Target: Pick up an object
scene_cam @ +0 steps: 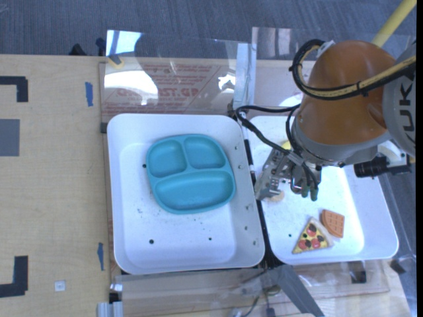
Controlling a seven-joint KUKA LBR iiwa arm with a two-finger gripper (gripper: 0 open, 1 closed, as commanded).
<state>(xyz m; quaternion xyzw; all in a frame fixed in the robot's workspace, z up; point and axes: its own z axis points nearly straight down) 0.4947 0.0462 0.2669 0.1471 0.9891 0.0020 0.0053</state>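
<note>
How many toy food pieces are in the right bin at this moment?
2 clearly visible: a pizza slice near the front of the right bin, and a waffle piece just beside it. More may be hidden under the arm and claw.

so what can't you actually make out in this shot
- Gripper, camera view: its fingers blur into cables and metal parts, so open or shut is unclear, as is whether anything is held.
- Small pale object beside the gripper: partly covered by it, too small to identify.
- Right bin: its far part is hidden under the arm.
- Yellow item at the arm's edge: mostly hidden by the arm.
</note>
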